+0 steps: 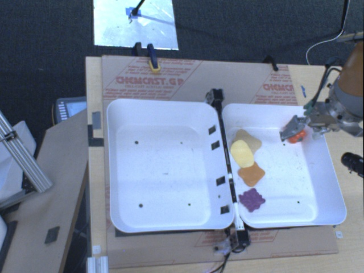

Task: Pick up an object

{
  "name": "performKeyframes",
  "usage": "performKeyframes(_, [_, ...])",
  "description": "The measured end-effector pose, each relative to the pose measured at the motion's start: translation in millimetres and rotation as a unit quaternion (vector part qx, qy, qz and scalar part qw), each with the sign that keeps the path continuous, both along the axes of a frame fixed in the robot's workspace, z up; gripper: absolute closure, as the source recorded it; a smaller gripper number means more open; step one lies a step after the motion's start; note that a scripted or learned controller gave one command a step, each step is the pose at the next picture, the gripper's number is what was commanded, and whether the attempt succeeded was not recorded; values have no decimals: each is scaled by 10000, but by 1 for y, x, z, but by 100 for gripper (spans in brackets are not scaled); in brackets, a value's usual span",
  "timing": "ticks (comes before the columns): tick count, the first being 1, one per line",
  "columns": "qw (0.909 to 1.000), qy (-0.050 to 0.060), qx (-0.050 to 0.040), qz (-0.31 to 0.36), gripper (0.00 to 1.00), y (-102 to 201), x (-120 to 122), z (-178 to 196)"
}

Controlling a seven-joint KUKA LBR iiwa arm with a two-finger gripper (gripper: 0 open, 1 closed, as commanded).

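Note:
My gripper (291, 133) hangs over the back right part of the right bin (327, 169), reaching in from the right. A small orange-red object (296, 138) shows between its fingertips, and the gripper is shut on it. Along the right bin's left side lie a yellow rounded object (242, 153), a tan piece (250, 138) partly behind it, an orange piece (251, 174) and a purple knobbly object (252, 198).
The left bin (165, 166) stands beside the right one, with black clips along the divider (224, 152) between them. Both bins rest on a cardboard sheet (187, 78). A cable (321, 44) loops above the arm at the back right.

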State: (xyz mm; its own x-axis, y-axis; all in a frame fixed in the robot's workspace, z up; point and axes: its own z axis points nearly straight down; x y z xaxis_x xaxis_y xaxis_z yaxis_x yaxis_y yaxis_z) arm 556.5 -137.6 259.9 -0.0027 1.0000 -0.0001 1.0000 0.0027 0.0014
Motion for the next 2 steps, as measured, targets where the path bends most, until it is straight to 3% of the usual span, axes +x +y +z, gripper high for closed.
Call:
performKeyframes(1, [9999,-99,-44,6,0,-49,50,150])
performKeyframes(2, [9999,-94,-22,36,0,-7,75,284])
